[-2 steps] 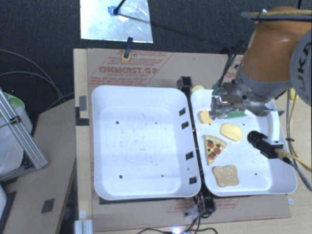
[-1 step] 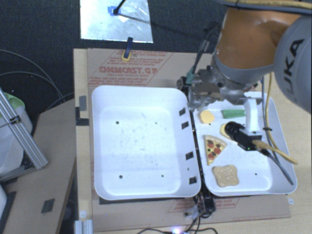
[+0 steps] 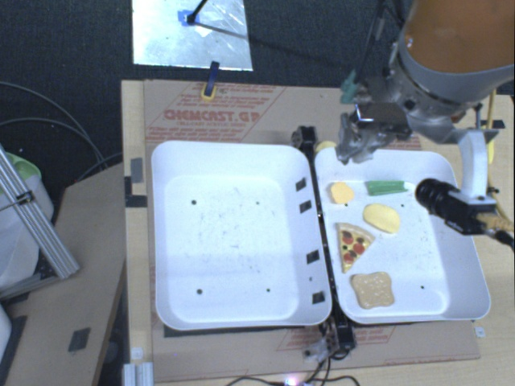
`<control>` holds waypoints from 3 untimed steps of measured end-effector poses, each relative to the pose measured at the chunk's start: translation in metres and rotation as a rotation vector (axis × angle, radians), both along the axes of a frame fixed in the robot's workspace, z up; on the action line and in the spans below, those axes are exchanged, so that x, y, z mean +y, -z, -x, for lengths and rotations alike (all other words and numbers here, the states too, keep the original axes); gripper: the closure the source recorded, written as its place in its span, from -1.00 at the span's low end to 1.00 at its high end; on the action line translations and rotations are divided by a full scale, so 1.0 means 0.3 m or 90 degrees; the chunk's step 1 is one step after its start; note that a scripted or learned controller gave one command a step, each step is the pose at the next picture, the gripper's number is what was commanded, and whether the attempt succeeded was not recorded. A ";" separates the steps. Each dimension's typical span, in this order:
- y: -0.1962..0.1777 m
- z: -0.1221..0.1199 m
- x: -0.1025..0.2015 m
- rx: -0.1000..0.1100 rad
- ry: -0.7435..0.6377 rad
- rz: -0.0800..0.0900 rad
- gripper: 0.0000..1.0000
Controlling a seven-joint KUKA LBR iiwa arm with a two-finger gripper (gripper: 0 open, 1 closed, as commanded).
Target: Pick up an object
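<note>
a shiny metal sheet [image 3: 193,21] is lying on the dark floor [image 3: 56,39] beyond the desk [image 3: 88,240], while slanted aluminium rails [image 3: 36,223] are leaning at the left edge.

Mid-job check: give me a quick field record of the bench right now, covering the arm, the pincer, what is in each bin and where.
arm: reaches in from the right, over the right bin's far edge
pincer: at the right bin's far left corner, nothing seen between its fingers
right bin contents: green strip, small yellow piece, larger yellow piece, pizza slice, toast slice
layout: items grouped in the bin's left half, none touching the pincer
left bin: white, with scuff marks
</note>
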State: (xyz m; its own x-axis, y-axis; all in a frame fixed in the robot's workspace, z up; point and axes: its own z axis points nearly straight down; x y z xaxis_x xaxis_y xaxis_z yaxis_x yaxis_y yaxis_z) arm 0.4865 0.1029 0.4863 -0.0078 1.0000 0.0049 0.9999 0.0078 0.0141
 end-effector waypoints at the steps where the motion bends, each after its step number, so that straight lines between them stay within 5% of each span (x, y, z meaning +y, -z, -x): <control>1: 0.542 0.003 0.230 0.013 -0.001 0.003 1.00; 2: 0.368 -0.033 0.082 0.005 0.006 0.002 1.00; 3: -0.082 0.000 0.140 0.000 0.001 0.000 1.00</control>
State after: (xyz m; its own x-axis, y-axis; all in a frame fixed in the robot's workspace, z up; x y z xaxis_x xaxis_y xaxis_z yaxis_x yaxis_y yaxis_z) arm 0.4866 0.1449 0.5108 -0.0065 1.0000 0.0054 0.9999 0.0064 0.0145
